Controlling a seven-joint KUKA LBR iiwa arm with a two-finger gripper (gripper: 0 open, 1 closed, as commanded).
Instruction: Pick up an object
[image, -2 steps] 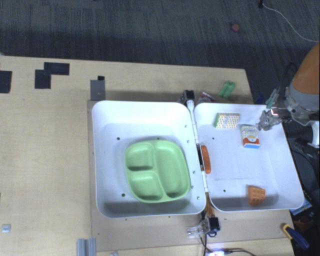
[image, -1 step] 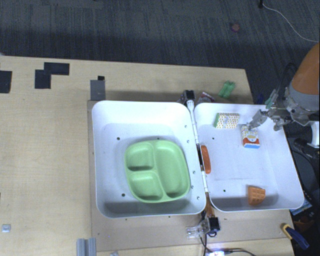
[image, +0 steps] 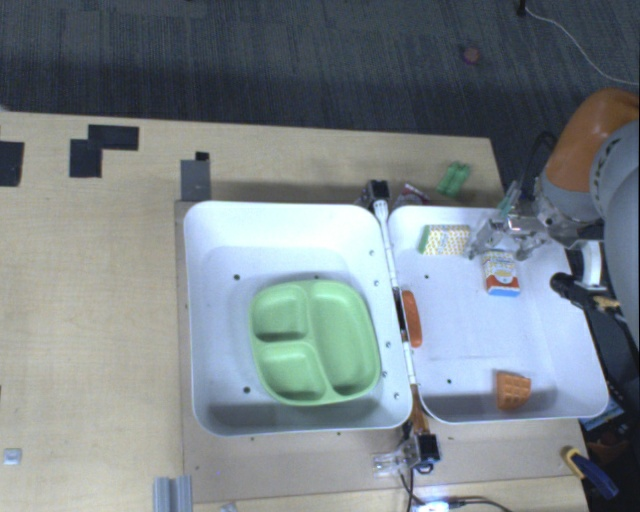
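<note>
The right bin (image: 560, 340) holds a small white carton with a red and blue label (image: 502, 274), a flat speckled yellow-green packet (image: 444, 240), an orange stick (image: 411, 318) by the left wall and an orange waffle-like piece (image: 512, 390) near the front. My gripper (image: 504, 236) hangs over the bin's far right part, just above the carton's top end. The fingers point down toward the carton, and nothing shows clearly between them. The left bin (image: 210, 300) carries a green divided plate (image: 314, 340).
The grey arm with its orange band (image: 590, 140) comes in from the right over the bin's far corner. A green object (image: 454, 179) lies on the bench behind the right bin. Black patches mark the bench at far left.
</note>
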